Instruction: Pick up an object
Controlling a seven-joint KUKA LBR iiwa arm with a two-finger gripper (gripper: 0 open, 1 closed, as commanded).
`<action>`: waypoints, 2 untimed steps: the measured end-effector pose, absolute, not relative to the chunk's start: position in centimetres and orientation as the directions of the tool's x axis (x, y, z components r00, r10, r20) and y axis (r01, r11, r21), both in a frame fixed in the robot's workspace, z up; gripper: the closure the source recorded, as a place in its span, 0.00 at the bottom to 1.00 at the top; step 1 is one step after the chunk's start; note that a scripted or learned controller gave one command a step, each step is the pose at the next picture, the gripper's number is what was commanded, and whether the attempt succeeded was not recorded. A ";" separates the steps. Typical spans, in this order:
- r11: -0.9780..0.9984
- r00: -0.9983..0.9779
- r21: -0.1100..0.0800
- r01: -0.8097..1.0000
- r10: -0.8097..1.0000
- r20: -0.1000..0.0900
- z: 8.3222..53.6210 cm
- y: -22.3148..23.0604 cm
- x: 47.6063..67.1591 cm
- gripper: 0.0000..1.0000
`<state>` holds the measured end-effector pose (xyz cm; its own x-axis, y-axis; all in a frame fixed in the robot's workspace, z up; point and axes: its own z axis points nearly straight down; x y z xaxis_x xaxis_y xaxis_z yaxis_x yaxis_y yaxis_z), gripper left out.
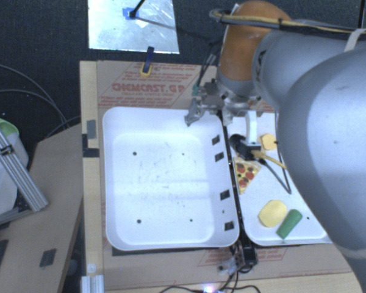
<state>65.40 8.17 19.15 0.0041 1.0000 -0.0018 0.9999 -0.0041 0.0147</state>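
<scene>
My gripper (194,113) hangs over the far right corner of the left white bin (158,182), close to the rim that divides the two bins. The right bin (305,234) holds a pizza-slice toy (246,174) near the divider, a small yellow piece (269,142) further back, a round yellow object (272,213) and a green cylinder (289,223) at the front. The gripper is well apart from all of these. The grey arm hides most of the right bin.
A cardboard sheet (146,85) lies under the bins. Behind it lies a shiny metal plate (133,17). Aluminium bars (15,170) stand at the left edge. Cables trail at the front (235,264).
</scene>
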 end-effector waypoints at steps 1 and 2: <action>0.007 -0.007 0.006 1.000 1.000 -0.001 19.7 8.7 65.1 1.00; 0.012 -0.012 0.005 1.000 1.000 0.006 23.1 16.9 63.0 1.00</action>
<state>63.02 16.88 23.08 -0.0124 0.9999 0.0056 0.9999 0.0123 0.0050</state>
